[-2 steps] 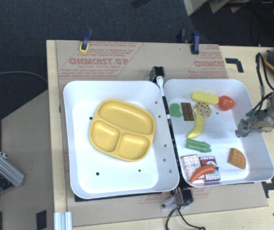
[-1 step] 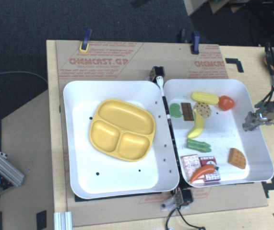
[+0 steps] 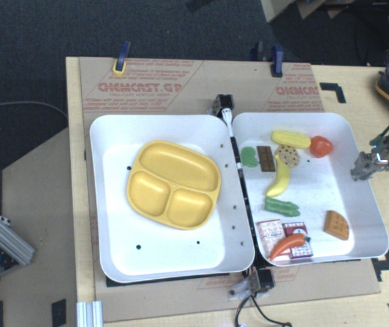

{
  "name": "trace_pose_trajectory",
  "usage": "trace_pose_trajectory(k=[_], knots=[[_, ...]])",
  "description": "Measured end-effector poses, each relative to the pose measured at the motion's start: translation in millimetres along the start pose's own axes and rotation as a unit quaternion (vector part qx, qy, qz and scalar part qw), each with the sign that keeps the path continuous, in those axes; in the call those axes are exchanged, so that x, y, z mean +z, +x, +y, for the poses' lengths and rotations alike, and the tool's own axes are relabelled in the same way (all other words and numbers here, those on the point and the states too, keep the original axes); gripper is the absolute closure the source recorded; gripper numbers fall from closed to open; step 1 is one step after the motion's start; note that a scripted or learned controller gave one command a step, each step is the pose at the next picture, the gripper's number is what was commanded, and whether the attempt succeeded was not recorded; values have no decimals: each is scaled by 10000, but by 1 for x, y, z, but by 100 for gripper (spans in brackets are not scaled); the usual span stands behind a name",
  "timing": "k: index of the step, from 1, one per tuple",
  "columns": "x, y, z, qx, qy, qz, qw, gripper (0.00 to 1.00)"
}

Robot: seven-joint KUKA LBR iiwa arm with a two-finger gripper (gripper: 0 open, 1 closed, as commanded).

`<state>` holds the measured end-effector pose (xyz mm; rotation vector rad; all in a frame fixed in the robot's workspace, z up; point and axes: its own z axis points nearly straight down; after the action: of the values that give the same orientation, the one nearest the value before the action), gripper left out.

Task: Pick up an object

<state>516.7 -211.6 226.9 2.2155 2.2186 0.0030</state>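
The right bin (image 3: 358,203) holds several toy foods: a yellow corn cob (image 3: 291,139), a red tomato (image 3: 321,146), a green disc (image 3: 249,157), a brown bar (image 3: 266,158), a speckled cookie (image 3: 288,156), a banana (image 3: 282,177), a green pickle (image 3: 281,207), an orange-brown bread slice (image 3: 336,225), a red-and-white box (image 3: 272,229) and a red chili (image 3: 288,246). My gripper (image 3: 372,162) hangs just outside the bin's right rim, level with the tomato and apart from every item. Nothing is seen in its grasp.
The left bin (image 3: 112,216) carries a yellow divided plate (image 3: 174,184). A black hinge strip (image 3: 236,169) runs between the bins. Clamps (image 3: 119,65) (image 3: 276,61) sit at the bench's far edge.
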Motion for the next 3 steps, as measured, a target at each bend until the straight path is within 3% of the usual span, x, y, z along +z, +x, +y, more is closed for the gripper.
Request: trace_pose_trajectory(k=[2, 3], knots=[[11, 104, 62, -29, 9, 21, 10000, 100], [9, 147, 76, -21, 13, 21, 10000, 100]])
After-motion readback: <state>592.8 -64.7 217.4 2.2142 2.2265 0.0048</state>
